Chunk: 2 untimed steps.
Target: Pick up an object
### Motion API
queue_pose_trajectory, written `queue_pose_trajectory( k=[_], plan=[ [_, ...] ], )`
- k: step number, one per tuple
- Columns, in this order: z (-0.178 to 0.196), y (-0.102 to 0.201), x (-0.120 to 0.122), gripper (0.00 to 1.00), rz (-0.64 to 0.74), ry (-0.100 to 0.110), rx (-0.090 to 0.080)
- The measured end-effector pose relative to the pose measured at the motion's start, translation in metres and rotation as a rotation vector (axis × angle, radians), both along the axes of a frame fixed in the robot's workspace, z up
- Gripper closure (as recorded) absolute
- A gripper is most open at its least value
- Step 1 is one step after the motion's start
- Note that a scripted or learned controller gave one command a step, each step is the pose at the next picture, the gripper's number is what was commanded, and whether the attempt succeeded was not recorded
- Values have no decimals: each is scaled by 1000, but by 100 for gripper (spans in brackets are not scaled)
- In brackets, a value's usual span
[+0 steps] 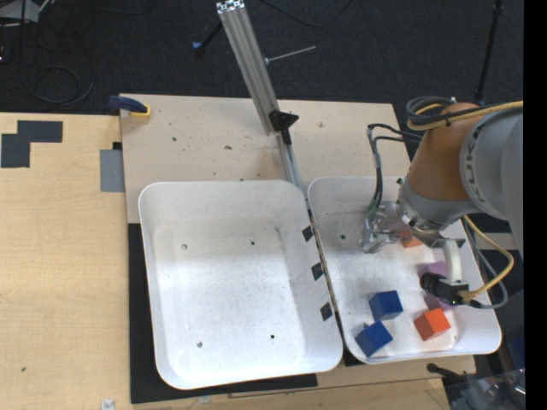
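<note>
The right bin (350, 220) holds two blue blocks (385, 304) (373, 338) near its front, an orange-red block (432, 324) at the front right, and a purple piece (437, 272) by the right wall. A small orange piece (412, 242) peeks out beside the wrist. My gripper (373, 237) hangs low over the middle of the right bin, behind the blue blocks. Its fingers point down and left; nothing shows between them.
The left bin (222, 280) lies beside the right one, with black clips (317, 270) along the shared wall. A slanted metal bar (253, 67) rises behind the bins. Cables loop around the arm at the right.
</note>
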State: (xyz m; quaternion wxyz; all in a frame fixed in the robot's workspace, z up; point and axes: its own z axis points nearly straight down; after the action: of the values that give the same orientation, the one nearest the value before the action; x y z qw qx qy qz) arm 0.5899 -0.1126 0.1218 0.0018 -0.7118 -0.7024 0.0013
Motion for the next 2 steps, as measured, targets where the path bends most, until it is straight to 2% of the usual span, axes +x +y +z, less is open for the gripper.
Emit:
queue_pose_trajectory(
  k=[1,2],
  plan=[
    [44,-6,-3,100,3,-6,-1],
    [106,-6,-6,100,14,-9,-1]
  ],
)
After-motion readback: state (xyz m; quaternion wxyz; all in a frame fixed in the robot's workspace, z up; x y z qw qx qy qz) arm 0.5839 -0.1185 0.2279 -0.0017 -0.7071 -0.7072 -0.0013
